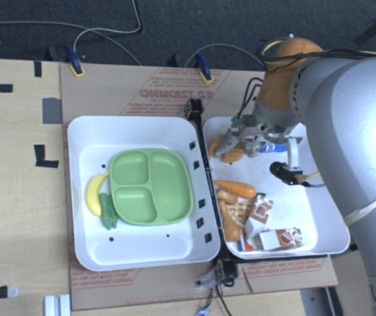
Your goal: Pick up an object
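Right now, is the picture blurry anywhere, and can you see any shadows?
In the camera view, the big grey arm at the right looks soft and out of focus because it is close to the lens; the green plate and banana in the left bin look sharp; soft shadows lie beside the plate; the light is even, with no strong glare on the white bins.

Green plate (151, 186), yellow banana (95, 193), orange carrot (236, 189), white bins (82, 137).

bench: pale wood (16, 130), black tape marks along left edge | cardboard sheet (155, 91) clamped at far edge, blue clips (76, 63) | floor: dark carpet (194, 12), cables (108, 31) trailed across
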You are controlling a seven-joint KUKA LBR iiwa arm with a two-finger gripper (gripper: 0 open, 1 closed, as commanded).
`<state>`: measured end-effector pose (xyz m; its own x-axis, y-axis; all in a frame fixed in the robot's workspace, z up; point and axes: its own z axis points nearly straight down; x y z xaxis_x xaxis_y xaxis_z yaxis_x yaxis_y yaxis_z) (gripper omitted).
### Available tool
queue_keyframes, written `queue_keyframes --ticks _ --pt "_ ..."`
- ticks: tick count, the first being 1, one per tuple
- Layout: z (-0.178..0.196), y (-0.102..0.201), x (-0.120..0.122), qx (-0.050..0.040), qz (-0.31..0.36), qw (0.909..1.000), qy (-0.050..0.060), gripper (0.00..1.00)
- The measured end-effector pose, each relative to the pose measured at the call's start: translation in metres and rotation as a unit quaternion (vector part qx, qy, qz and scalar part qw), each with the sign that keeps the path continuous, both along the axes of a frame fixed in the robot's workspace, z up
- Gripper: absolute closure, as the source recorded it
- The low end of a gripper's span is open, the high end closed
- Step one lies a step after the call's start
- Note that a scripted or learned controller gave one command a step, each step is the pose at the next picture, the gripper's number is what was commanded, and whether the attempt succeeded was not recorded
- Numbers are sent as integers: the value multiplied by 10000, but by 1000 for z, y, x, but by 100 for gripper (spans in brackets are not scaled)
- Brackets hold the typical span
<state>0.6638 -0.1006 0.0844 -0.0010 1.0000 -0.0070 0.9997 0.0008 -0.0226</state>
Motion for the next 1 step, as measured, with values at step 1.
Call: queue_keyframes --ticks 1 --pt "0 -1 1 -2 1 10000 -17 0"
